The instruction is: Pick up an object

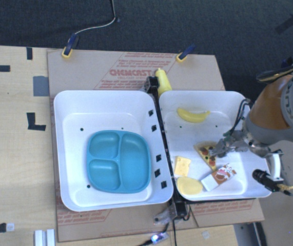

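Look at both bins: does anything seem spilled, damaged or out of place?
Nothing stands out. The blue divided plate lies flat in the left bin. The banana, pizza slice, cheese wedge and small packet lie scattered but intact in the right bin.

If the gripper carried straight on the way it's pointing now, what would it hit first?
Most likely the pizza slice. The gripper points left and down into the right bin with its tip right beside the slice. Its height above the slice is unclear from this one slanted view.
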